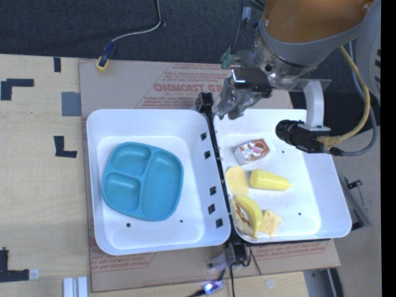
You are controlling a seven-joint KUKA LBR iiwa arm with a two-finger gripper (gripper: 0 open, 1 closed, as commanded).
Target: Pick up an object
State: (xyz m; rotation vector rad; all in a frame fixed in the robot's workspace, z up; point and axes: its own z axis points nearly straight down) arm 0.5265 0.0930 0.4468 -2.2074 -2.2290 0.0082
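My gripper (230, 108) hangs over the far left corner of the right bin (309, 187), close to the divider between the bins. Below it in the right bin lie a small brown and white packet (253, 151), a yellow pepper-like piece (268, 180), a pale yellow round slice (236, 179), a banana (247, 214) and a yellow cheese wedge (270, 222). Nothing shows between the fingers. The packet is the nearest object, a short way to the gripper's lower right.
The left bin (99, 135) holds a blue divided plate (143, 180). A black cylinder (300, 135) on the arm juts over the right bin's far edge. A cable with a yellow and blue plug (103, 60) lies behind the bins.
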